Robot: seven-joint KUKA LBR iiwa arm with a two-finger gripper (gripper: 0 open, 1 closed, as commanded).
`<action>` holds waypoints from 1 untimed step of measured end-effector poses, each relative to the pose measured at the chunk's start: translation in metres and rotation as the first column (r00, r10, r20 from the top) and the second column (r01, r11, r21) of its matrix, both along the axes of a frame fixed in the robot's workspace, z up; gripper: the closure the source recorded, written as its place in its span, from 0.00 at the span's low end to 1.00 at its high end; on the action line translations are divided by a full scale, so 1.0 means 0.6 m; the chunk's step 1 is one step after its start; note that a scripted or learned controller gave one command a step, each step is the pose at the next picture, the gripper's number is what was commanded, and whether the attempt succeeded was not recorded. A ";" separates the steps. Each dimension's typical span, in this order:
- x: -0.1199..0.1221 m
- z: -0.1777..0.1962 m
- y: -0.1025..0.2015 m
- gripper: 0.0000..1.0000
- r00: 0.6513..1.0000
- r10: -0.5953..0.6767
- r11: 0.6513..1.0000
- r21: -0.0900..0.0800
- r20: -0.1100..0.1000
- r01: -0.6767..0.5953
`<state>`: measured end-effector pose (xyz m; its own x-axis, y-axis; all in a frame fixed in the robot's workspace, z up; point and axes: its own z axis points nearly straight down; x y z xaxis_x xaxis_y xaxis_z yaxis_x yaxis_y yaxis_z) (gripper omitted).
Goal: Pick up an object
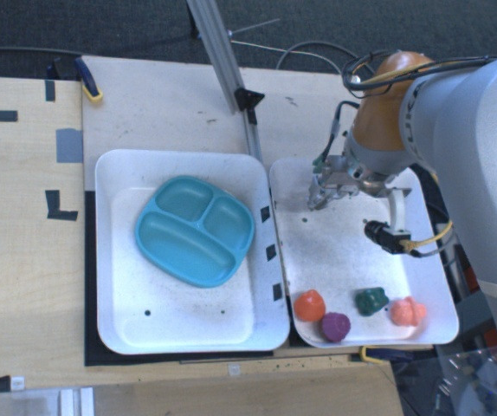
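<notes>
A grey arm with an orange band reaches in from the right over the right-hand bin (422,232); its gripper (318,196) hangs above the bin's upper left part, with nothing visible between its tips, though whether it is open or closed cannot be told from this angle; four small objects lie well apart from it along the bin's near edge: an orange piece (309,304), a purple piece (335,326), a dark green piece (371,301) and a pinkish-orange piece (407,312); a blue divided plate (196,230) rests in the left-hand bin (114,258).
</notes>
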<state>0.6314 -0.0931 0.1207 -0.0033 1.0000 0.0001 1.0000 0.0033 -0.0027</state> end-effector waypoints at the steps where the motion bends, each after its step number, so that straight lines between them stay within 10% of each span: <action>1: 0.016 0.087 -0.009 1.00 1.000 -0.002 1.000 -0.001 0.007 0.002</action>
<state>0.6411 -0.0987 0.1730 -0.0017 1.0000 -0.0010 1.0000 0.0017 0.0046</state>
